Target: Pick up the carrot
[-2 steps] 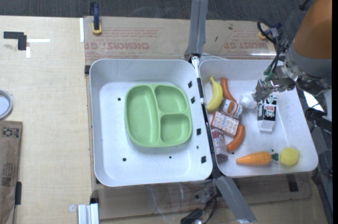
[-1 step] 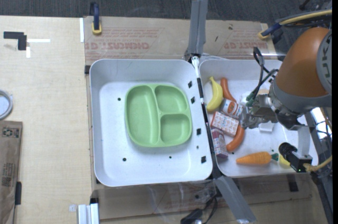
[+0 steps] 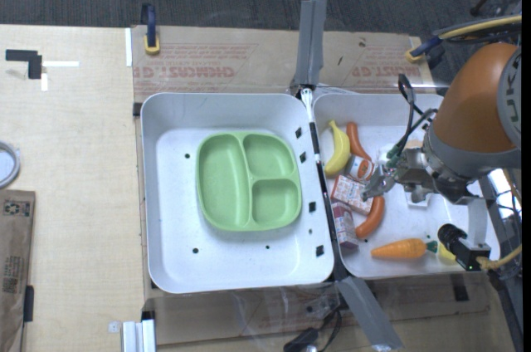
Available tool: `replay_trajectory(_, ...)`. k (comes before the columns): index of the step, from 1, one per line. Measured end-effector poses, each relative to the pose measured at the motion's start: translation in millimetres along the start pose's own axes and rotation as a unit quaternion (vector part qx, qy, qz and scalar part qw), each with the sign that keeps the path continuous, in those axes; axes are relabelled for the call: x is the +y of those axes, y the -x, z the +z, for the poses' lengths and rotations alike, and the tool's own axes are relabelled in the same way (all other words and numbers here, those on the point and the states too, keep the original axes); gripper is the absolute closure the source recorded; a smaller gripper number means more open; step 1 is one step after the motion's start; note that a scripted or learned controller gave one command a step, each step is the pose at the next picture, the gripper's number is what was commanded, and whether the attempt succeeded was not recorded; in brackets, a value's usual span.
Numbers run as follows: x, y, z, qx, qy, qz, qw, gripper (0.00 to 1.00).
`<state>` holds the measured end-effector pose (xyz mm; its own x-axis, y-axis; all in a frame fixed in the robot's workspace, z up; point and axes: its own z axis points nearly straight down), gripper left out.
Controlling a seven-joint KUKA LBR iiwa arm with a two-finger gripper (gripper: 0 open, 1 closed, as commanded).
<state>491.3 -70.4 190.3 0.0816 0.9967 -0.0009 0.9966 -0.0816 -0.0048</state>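
Note:
The carrot (image 3: pixel 399 249) is orange with a small green top at its right end. It lies on its side near the front edge of the right bin (image 3: pixel 377 110). My gripper (image 3: pixel 383 178) hangs over the middle of that bin, above and slightly left of the carrot and well apart from it. It sits over a small printed packet (image 3: pixel 348 193) and a red sausage-shaped piece (image 3: pixel 372 215). Nothing shows between the gripper and the carrot.
A banana (image 3: pixel 336 148) and an orange-red pepper-like piece (image 3: pixel 358 139) lie at the back left of the right bin. A green divided plate (image 3: pixel 249 180) sits in the left bin (image 3: pixel 166 201). The grey arm with its orange band (image 3: pixel 481 97) overhangs the right bin's right side.

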Motion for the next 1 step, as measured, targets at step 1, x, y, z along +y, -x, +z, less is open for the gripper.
replay_trajectory(1,0.5,0.8,-8.1,-0.001,-0.001,-0.001,1.0000,1.00)
